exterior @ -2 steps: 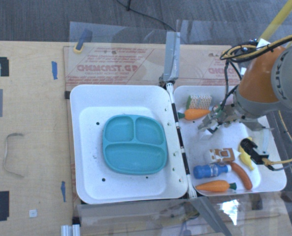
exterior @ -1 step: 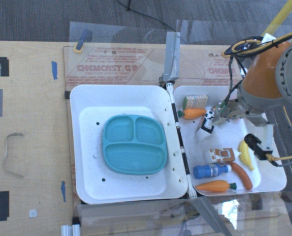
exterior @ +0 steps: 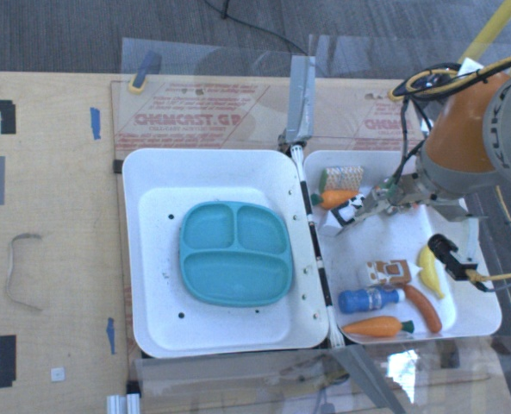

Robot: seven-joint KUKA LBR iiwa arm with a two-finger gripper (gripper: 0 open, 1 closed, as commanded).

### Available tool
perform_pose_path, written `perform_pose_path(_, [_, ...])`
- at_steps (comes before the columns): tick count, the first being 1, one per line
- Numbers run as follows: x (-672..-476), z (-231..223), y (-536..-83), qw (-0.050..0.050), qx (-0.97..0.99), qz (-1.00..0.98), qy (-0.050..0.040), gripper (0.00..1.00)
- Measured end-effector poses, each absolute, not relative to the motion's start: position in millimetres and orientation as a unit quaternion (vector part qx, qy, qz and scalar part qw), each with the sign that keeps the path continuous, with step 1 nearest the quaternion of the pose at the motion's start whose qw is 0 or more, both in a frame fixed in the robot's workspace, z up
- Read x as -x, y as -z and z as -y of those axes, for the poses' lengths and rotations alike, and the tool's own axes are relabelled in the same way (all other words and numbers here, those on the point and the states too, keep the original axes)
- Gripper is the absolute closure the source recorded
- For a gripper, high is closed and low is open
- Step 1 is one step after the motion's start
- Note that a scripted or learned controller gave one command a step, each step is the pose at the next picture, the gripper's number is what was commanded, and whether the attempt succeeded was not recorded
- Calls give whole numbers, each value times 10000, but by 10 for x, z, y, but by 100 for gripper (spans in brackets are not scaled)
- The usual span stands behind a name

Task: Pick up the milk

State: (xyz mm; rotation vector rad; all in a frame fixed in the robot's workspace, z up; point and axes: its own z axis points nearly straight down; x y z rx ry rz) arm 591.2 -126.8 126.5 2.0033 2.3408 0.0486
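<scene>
The surface [exterior: 48, 188] carries two white bins. The left bin [exterior: 143, 179] lies left of the hand and holds a blue divided plate [exterior: 235, 253]. The right bin [exterior: 488, 313] contains the hand [exterior: 352, 212], which sits low in the bin's upper left area; whether it is released or clenched cannot be determined. The milk [exterior: 389, 272], a small brown-and-white carton, lies below and right of the hand, apart from it. Just below the milk lie a blue bottle [exterior: 367, 300] and a carrot [exterior: 377, 326].
</scene>
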Motion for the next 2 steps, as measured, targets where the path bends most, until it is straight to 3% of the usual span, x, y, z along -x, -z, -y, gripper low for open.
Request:
perform_pose_path(1, [-5540, 1298, -887, 39, -6459, -7634, -23, 0])
perform_pose_path(2, [-6284, 1133, -880, 23, -5996, -8003, 8, 0])
